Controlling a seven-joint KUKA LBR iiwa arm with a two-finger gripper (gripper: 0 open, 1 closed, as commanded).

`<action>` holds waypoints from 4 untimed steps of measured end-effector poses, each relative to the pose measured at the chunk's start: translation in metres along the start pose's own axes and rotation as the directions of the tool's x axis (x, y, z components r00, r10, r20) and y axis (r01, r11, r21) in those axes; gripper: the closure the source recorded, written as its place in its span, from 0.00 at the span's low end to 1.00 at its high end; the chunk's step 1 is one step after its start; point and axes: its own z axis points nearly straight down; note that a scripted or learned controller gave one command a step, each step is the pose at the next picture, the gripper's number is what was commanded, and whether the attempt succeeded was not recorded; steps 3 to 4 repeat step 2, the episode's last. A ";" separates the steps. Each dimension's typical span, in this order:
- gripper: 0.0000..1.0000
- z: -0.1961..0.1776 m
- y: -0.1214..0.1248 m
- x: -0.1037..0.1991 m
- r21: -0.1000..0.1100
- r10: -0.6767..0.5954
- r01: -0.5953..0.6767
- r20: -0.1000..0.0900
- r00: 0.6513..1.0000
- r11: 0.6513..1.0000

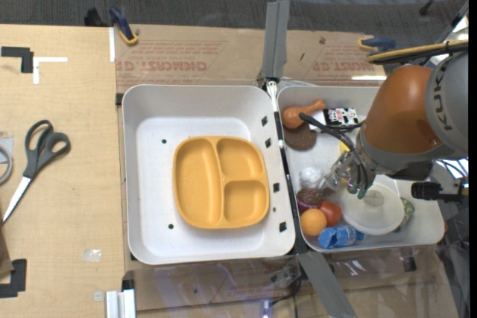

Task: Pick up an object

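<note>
Apparently early: grey gripper (352, 179) hovering over cluttered right white bin (425, 234), nothing lifted; jaws' state unclear, cannot tell.

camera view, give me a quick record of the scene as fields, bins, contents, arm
left bin: holds a yellow divided plate
right bin: cluttered; orange ball, blue object, brown round piece, clear lid
arm: reaches in from the right, over the right bin
gripper: low among the clutter; grip state not readable
bench: scissors left of the bins
</note>
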 end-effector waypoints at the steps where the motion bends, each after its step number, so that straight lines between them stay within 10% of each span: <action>1: 1.00 -0.199 0.010 -0.067 -0.001 -0.018 0.018 0.002 1.000 1.000; 2: 1.00 -0.001 0.026 -0.040 -0.001 -0.112 0.112 0.001 0.994 0.994; 4: 1.00 -0.001 0.026 -0.040 -0.001 -0.112 0.112 0.001 0.994 0.994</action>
